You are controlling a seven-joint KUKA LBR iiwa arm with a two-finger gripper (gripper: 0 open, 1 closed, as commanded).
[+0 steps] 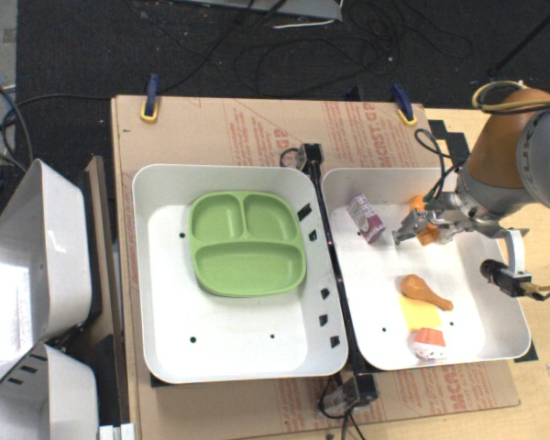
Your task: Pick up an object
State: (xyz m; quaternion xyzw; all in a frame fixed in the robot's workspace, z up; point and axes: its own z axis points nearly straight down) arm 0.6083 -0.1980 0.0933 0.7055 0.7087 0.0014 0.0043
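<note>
camera view: a small orange object (427, 234) is seen at the gripper (416, 226) tips, in the right bin (504, 324) near its far rim. whether it is gripped cannot be told. a purple packet (367, 218) lies just left.

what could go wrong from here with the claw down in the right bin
The claw sits low in the right bin at a small orange object, close to the purple packet; a slightly off approach might nudge the packet instead. The orange object is small, so it could slip out on lifting. The drumstick-shaped toy and yellow item lie apart, so they are less likely to be disturbed.
</note>
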